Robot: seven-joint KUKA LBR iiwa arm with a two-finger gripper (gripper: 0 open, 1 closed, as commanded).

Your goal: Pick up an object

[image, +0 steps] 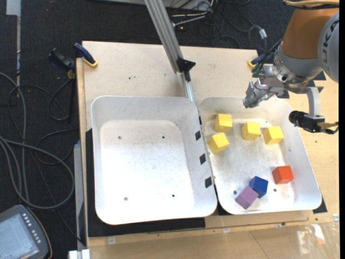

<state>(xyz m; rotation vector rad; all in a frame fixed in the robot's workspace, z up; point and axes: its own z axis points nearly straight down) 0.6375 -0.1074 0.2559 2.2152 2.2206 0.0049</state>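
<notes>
The right bin [302, 161] holds several yellow cubes: one [223, 122] at the back left, one [219, 142] in front of it, one [251, 130] in the middle and one [273, 135] to its right. A red cube [282, 174], a blue cube [259, 185] and a purple cube [247, 197] lie near the bin's front. My gripper [252, 100] hangs over the bin's back edge, above and behind the yellow cubes, apart from all of them. Nothing shows between its fingers.
The left bin [102, 144] sits beside the right one. A slanted metal pole [167, 34] crosses the bench behind the bins. Clamps [85, 55] grip the bench's back corners. A black fixture [307, 121] juts in by the right bin's right rim.
</notes>
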